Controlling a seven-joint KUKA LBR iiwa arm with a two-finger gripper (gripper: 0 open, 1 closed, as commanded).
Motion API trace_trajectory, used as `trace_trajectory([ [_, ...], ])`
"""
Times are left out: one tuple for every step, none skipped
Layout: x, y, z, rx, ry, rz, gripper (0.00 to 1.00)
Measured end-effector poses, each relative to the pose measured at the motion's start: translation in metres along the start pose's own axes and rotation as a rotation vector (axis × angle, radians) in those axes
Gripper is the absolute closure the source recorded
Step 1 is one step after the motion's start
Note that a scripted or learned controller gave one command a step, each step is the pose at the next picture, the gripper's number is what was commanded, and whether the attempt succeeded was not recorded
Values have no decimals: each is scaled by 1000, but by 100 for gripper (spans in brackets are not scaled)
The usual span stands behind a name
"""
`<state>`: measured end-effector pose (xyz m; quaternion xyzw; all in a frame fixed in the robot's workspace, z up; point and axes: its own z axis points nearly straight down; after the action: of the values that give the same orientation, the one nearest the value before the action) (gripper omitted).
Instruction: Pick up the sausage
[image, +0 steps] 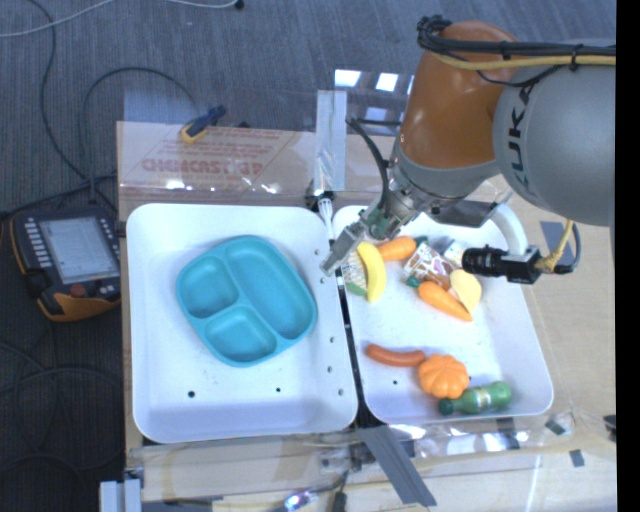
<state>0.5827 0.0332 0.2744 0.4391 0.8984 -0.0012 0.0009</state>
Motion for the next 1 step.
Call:
trace_trajectory([
  [59, 12, -38, -2, 1, -39, 0],
])
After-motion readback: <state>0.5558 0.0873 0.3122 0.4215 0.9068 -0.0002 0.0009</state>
